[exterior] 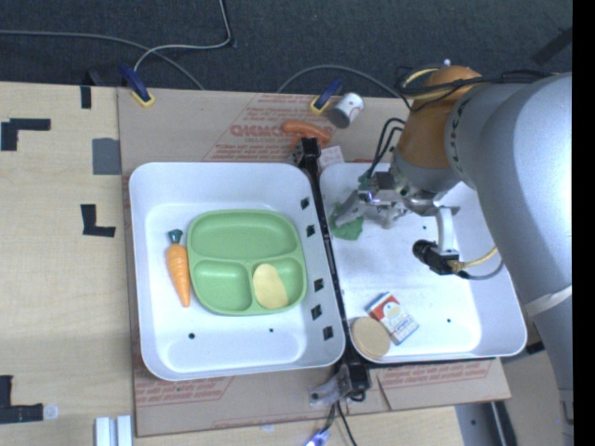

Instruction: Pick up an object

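My gripper [359, 206] hangs low over the upper left part of the right bin [453, 316], below the orange band of the arm [429, 137]. A small green object [350, 230] lies right under its tip, touching or nearly touching it; I cannot see whether it is gripped. Near that bin's front edge lie a small red, white and blue box [391, 317] and a tan round disc [370, 338]. In the left bin [232, 334] an orange carrot [178, 273] lies beside a green divided plate [244, 235], which bears a yellow piece [271, 286].
The black divider [321, 249] between the bins runs just left of the gripper. A black fitting with a yellow cable [437, 256] hangs from the arm over the right bin. Behind the bins lie an orange item [307, 130] and a small grey cylinder [348, 109].
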`<state>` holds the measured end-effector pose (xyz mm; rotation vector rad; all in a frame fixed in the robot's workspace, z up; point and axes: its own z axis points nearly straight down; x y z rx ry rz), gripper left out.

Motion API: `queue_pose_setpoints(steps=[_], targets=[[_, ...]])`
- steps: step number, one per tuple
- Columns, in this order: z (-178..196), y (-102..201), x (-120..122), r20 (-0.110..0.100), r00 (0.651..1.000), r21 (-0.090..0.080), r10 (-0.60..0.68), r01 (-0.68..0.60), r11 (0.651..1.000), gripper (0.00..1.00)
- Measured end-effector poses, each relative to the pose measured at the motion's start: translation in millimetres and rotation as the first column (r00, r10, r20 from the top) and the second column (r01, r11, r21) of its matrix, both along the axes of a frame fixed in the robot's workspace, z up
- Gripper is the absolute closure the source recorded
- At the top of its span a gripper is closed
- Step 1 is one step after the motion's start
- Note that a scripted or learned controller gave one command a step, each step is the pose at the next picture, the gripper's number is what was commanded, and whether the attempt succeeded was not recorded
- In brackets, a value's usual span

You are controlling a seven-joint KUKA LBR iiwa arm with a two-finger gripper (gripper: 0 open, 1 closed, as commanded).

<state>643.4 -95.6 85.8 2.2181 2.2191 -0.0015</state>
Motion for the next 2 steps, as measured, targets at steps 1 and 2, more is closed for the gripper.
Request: queue_pose_setpoints(steps=[1,2], targets=[[10.8,0.4,0.7,0.001,1.000,0.001,0.000,0.000,1.000,1.00],[10.8,0.5,0.7,0.001,1.000,0.002,0.000,0.000,1.000,0.00]])
